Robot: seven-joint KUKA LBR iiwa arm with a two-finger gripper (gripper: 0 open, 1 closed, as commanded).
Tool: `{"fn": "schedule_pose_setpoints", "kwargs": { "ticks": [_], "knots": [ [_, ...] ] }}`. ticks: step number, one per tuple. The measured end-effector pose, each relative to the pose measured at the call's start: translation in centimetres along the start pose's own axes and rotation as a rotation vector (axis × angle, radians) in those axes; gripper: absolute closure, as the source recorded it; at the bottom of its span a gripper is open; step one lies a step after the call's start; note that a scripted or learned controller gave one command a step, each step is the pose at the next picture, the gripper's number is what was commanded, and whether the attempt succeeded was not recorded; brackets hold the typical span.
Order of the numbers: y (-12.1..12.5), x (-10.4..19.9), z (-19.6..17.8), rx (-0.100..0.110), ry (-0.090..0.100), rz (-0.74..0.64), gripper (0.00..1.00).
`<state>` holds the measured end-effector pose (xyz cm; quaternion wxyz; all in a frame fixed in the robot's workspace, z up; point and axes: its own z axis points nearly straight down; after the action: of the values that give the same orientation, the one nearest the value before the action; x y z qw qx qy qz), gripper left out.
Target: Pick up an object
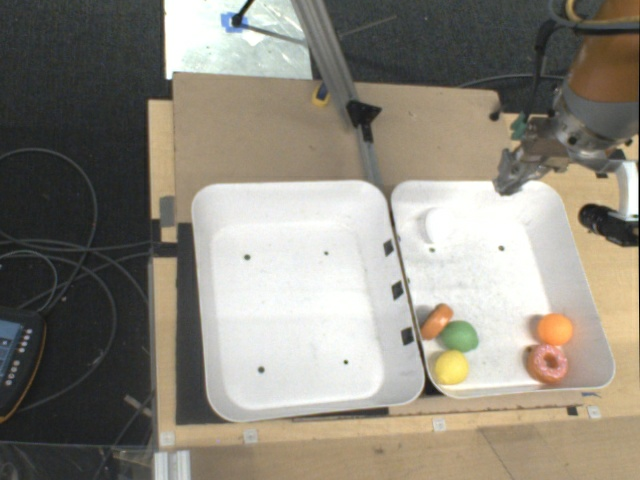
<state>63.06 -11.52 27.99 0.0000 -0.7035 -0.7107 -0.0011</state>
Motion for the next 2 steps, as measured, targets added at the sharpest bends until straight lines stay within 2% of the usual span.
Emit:
{"fn": "schedule_pose_setpoints", "kwargs": {
  "ticks": [1, 2],
  "knots": [
    [0.5, 5.1, 1.9, 0.001, 0.0, 0.0, 1.0],
    [1.2, 10.2, 1.5, -0.002, 0.0, 0.0, 1.0]
  ]
}}
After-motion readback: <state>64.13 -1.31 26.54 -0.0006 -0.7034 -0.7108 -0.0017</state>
